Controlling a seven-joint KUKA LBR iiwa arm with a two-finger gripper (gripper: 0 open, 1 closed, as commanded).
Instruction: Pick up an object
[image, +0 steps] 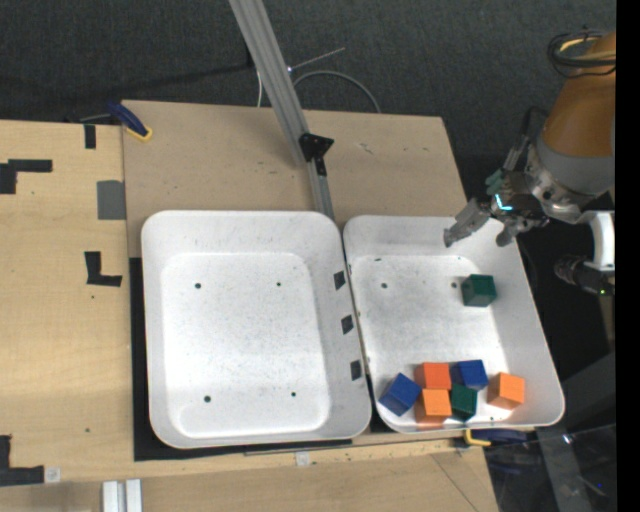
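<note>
1. Layout. Bench (60, 300) carries two white bins. Left bin (165, 240) holds no blocks. Right bin (535, 345) holds all the blocks.

2. Pincer (485, 225). Sits over the far right corner of the right bin, above its rim. One grey finger slants down and left; a second, darker one lies to its right. Fingers look apart, nothing between them. Judgement only: the view is slanted and small.

3. Candidate. Lone green block (479, 290) lies on the bin floor, far half, just beside the right wall and near the pincer. It stands well apart from the cluster along the near edge: blue block (400, 393), two orange blocks (434, 375) (435, 403) stacked in view, a second blue block (470, 373), a dark green block (463, 400), and an orange block (508, 389) to the right. Cluster members touch or nearly touch.

4. Handling (est.). Block appears rigid, small and light, likely wood or plastic. Faces flat, possibly smooth, so some slip risk. Not fragile.

5. Grip pt. Take two opposite side faces, at mid-height, from above. The nearby wall may crowd one finger.

6. Orientation. Block is near-cubic, no clear long axis. It rests flat, edges turned slightly relative to the bin walls. Align the pincer w/ its faces.
</note>
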